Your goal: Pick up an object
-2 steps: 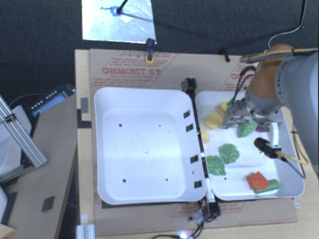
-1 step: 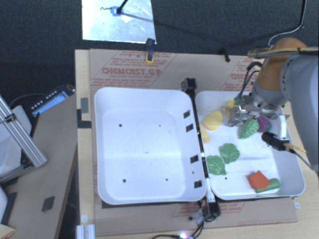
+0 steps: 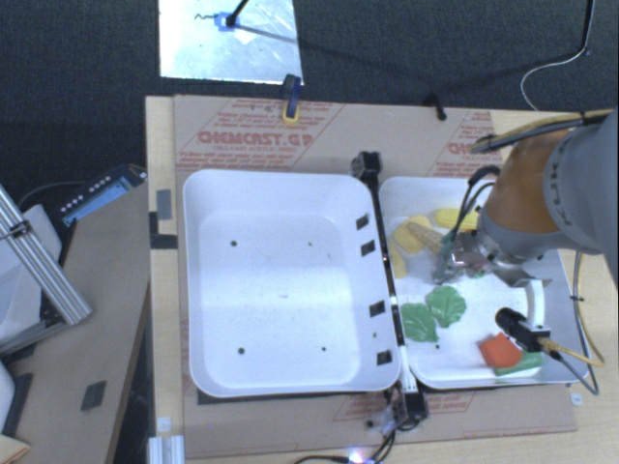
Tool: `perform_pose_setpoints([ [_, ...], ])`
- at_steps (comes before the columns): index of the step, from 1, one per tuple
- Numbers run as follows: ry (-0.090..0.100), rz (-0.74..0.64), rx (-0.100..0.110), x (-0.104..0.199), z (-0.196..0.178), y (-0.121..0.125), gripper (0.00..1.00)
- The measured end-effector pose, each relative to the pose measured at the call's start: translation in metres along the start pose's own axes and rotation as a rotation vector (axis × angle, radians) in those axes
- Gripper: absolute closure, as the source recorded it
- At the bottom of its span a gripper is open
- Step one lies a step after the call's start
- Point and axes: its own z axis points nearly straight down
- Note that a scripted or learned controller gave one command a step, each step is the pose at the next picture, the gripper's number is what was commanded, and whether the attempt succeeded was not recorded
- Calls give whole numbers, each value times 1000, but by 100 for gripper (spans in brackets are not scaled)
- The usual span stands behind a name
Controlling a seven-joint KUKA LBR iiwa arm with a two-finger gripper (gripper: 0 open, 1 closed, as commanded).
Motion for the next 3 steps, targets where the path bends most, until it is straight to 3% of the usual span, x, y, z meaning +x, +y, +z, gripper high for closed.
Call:
perform_pose_setpoints([
  [1, -5, -4, -14, -7, -2, 65, 100],
  [2, -1, 2, 1, 5, 0, -29, 100],
  [3, -3, -2, -8, 9, -1, -19, 100],
])
